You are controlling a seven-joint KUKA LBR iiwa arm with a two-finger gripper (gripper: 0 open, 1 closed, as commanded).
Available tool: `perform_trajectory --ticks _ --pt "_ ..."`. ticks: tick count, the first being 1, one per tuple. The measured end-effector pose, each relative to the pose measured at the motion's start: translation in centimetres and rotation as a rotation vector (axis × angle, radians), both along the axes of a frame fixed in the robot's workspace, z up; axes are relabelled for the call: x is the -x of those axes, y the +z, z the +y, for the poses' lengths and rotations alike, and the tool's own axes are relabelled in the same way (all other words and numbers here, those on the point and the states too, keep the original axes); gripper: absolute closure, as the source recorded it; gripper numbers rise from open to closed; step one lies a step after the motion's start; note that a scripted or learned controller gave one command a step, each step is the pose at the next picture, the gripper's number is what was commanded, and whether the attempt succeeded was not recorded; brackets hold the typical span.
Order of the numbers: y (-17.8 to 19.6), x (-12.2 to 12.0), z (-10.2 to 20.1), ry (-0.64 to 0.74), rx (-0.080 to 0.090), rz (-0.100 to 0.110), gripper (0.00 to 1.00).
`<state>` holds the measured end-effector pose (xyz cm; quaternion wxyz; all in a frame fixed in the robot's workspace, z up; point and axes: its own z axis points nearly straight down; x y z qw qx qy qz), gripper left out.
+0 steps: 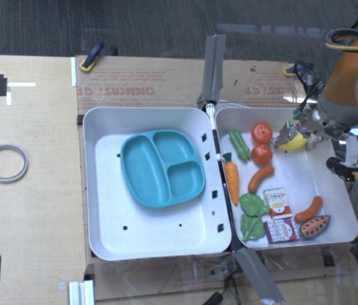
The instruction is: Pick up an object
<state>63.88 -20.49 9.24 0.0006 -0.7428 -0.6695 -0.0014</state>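
1. The two-finger gripper (291,134) at the end of the grey arm with the orange band (344,81) is seen low over the upper right part of the right-hand shallow white bin (341,199), reached in from the right.

2. A small yellow banana-shaped toy (295,142) lies right at the fingertips. It is judged to be the thing being tried for — it is the only object touching the gripper.

3. Whether the claw is released, clenched or closed on the banana cannot be told; the metal parts there are too small and cluttered to be read.

4. Progress is judged as early to middling: the approach looks made, but no lift is shown. The banana appears level with the bin floor, so the pick cannot be counted as done; a secure grip and a raise are left.

5. The banana's long axis is seen running roughly left to right, tilted slightly, with one end under the gripper and the other pointing toward the bin's right wall.

6. Just to the left, two round red tomatoes (262,132) are stacked one below the other, near the banana but apart from it.

7. The left-hand white bin (102,234) holds a teal divided plastic plate (163,168) — well apart from the gripper.
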Motion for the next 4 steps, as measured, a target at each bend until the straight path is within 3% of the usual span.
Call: perform_trajectory --ticks 1,2,3,4 --pt "1.1 0.0 -0.1 0.002 0.004 -0.001 1.0" --pt "1.3 -1.8 0.3 -0.032 0.004 0.007 1.0" --pt "6.5 1.6 1.0 -0.187 0.004 0.003 1.0" --pt "5.1 2.3 2.0 -0.117 0.004 0.003 1.0"
